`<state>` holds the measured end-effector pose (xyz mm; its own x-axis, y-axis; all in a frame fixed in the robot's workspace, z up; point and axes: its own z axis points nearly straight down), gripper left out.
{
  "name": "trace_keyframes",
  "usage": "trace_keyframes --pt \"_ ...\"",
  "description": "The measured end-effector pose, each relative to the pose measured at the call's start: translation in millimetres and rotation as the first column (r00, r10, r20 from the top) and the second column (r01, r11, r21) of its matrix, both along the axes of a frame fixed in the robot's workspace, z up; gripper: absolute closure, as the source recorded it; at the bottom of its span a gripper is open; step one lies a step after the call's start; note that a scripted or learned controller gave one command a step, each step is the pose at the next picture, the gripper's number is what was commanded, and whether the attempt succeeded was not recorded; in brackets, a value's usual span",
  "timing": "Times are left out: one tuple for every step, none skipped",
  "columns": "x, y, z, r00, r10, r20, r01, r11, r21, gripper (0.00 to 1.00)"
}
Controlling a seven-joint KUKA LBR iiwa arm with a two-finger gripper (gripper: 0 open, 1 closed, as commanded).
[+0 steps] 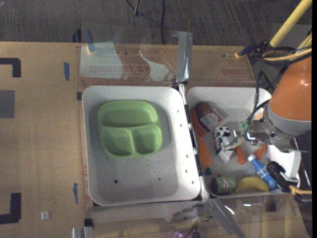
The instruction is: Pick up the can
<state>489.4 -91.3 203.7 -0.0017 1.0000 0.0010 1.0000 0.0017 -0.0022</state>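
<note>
Down at the near edge of the right bin (233, 99) I see the can (224, 184). It lies on its side, touching the yellow banana (252, 184) on its right. A blue bottle (258, 171) sits just past the banana, and a long orange carrot (204, 153) lies along the wall beside the can. Farther in is the black-and-white toy (224, 139), and next to it hangs the gripper (251, 134). I cannot tell how its tips are set, because the arm (293, 99) covers them. I think the gripper needs to come toward the near corner and go down right over the can. It should pinch across the round sides, so the banana does not get in the way. Far off to the left, the other bin (94, 172) has a green plate (130, 128).
</note>
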Motion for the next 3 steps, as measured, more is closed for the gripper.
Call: trace_keyframes --pt "-11 -37 -91 0.97 0.243 0.001 -0.243 0.97 0.001 0.0" --pt "-9 -85 95 0.988 0.152 0.005 -0.152 0.988 -0.003 0.0" --pt "-2 -28 -55 1.0 0.025 0.001 -0.025 1.0 0.0 0.0"
